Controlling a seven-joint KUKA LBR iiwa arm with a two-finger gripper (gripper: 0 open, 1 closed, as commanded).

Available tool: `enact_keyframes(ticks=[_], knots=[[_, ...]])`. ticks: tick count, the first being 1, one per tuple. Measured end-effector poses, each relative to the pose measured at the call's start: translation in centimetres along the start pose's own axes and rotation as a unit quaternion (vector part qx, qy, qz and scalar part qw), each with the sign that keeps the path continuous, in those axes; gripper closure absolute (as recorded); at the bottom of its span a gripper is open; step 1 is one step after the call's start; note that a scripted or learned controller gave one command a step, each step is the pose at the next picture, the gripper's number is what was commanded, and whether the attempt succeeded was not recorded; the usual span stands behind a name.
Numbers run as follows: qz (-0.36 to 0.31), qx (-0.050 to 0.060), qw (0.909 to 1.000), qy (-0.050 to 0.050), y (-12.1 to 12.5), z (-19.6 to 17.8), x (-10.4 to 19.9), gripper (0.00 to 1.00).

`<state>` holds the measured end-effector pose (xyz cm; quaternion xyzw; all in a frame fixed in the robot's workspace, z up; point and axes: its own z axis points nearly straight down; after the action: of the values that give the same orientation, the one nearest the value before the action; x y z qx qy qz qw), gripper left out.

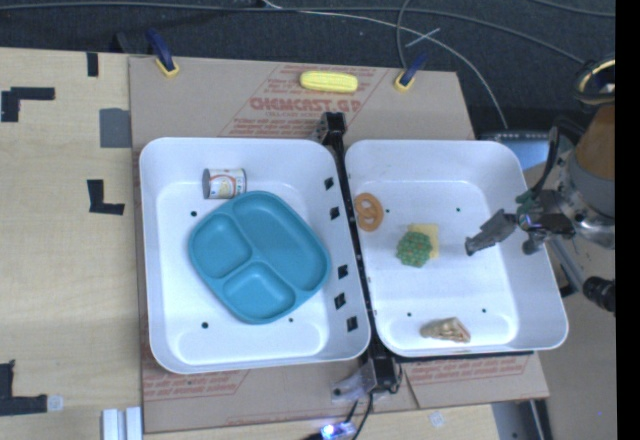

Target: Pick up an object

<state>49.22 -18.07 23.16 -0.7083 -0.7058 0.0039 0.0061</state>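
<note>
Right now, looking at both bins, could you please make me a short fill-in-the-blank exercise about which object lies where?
1. The blue divided tray lies in the ____ bin.
2. The small can lies on its side just ____ the tray in this view.
3. The pretzel sits near the ____ wall of the right bin.
4. The yellow corn cob rests on the ____, outside both bins.

Missing words: left; above; left; cardboard

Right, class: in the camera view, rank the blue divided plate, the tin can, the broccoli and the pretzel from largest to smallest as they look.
1. blue divided plate
2. tin can
3. broccoli and pretzel: these two look too alike to rank.
</note>
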Motion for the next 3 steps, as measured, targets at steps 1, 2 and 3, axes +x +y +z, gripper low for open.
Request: enact_keyframes(ticks=[1, 2, 3], knots=[[-0.002, -0.006, 1.0, -0.001, 0.3, -0.7, 0.1, 0.0], [-0.002, -0.004, 1.0, -0.001, 0.7, 5.6, -0.1, 0.0], [-0.002, -0.004, 1.0, -0.001, 0.6, 10.0, 0.1, 0.0]])
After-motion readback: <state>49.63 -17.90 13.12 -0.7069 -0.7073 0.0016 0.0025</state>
